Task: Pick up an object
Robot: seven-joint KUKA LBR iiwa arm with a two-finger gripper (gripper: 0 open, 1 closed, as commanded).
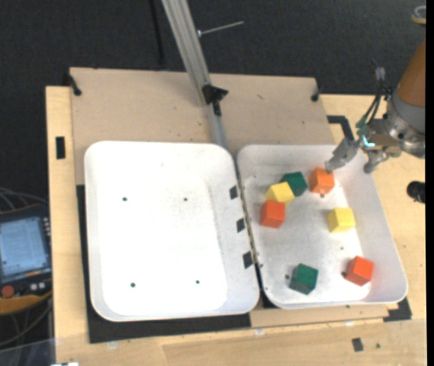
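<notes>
The end effector (352, 155) hangs over the far right edge of the right shallow white bin (380, 235), its fingers spread and holding nothing. One fingertip sits just beside a small orange wooden cube (322, 181), with a yellow cube (281, 192) and green cube (295, 181) near.

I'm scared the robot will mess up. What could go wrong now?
The gripper sits at the right bin's top edge, by an orange block. That block lies close to a green block and a yellow block, so reaching in might push them instead of picking one. A finger might also bump the bin's rim.
</notes>
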